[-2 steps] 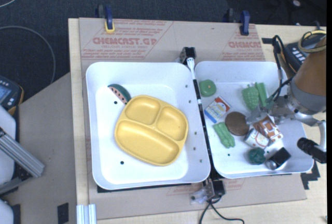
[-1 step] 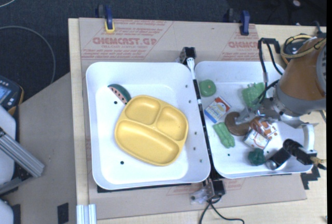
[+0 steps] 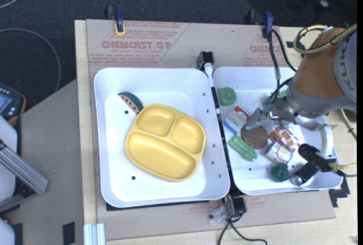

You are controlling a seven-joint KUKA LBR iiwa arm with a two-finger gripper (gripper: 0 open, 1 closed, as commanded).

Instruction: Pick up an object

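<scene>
The pincer hangs low in the right-hand shallow white bin, at the centre right of the frame, its tip down among the clutter beside a round brown disc-shaped object. Whether its fingers are spread or pressed together cannot be told: the grey and orange arm covers much of the wrist and the tip is small and blurred against the objects. Nothing can be seen gripped between the fingers, so by this view the pick is not yet done.

The candidates lie close together around the tip. A small blue and white packet lies just left of the disc, a green oblong piece just below it, and a red and white printed packet to its right. A round green cap-like object sits further up, and a dark teal knob-shaped object lies near the lower rim.

The left-hand white bin holds a yellow three-compartment plastic plate and a small watermelon-slice toy, well apart from the arm.

Judging from this, the approach is made; closing on an object and lifting it clear of the worktop remain.
</scene>
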